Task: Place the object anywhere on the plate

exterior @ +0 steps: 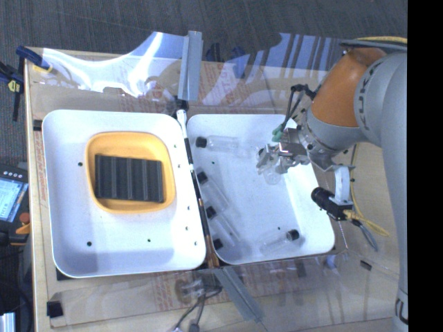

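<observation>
Nearest us, a clear tube with a black cap (pixel 280 238) lies in the right bin (pixel 242 247), long axis slanting. Above it our gripper (pixel 275 159) hangs over that bin; we cannot tell its opening, though something clear may sit there. The yellow plate (pixel 128 146) holding a dark rack (pixel 129 178) lies well left, in the left bin (pixel 66 247).

Yellow plate (pixel 104 147) with a dark ribbed centre; white bins (pixel 62 241); grey arm (pixel 384 95), orange band
</observation>
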Robot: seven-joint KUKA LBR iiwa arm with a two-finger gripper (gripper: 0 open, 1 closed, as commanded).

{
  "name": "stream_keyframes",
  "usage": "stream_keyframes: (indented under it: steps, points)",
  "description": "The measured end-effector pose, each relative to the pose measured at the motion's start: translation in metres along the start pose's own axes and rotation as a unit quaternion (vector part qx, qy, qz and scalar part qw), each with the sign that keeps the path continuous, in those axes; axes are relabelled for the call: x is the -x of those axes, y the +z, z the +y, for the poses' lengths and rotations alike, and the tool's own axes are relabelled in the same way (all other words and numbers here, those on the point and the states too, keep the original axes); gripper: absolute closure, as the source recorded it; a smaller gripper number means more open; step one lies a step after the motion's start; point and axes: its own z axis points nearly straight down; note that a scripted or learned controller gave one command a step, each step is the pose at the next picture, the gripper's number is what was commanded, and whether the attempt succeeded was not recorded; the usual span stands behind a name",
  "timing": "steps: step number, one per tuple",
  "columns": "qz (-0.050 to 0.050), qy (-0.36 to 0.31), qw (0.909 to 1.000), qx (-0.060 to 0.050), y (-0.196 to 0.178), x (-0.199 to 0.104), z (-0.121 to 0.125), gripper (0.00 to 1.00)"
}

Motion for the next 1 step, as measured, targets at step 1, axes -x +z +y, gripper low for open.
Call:
stream_keyframes:
  steps: [1]
  points:
    - [-0.001,-0.047,0.9989,0.001,-0.0192,-0.0342,0.0398,1.0]
